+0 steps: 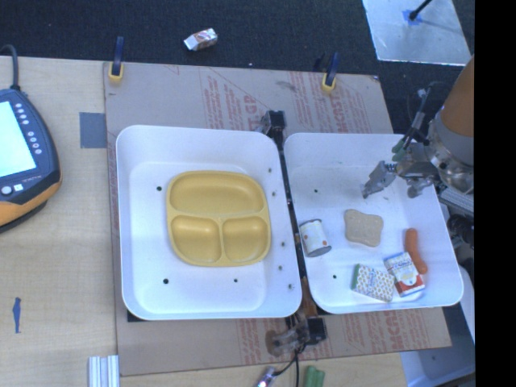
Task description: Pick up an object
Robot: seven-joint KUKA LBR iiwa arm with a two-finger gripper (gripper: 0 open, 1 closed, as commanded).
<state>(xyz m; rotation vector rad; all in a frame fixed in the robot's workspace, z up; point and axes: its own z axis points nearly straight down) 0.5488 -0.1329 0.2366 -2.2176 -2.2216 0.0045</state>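
Observation:
The right bin [339, 156] holds a tan bread-shaped piece [363, 227], a small can [314, 237] lying near the bin's left wall, an orange sausage-shaped piece [415, 249], a speckled packet [372, 282] and a small red and white carton [404, 274]. My gripper [397, 180] hangs over the upper right part of this bin, above and to the right of the bread piece. Its fingers are spread apart with nothing between them.
The left bin [137, 216] contains a yellow divided plate [218, 216]. A teach pendant [20, 156] lies at the bench's left edge. Clamps [329, 72] hold the cardboard at the back. A small wrapped item [201, 39] lies on the dark floor beyond.

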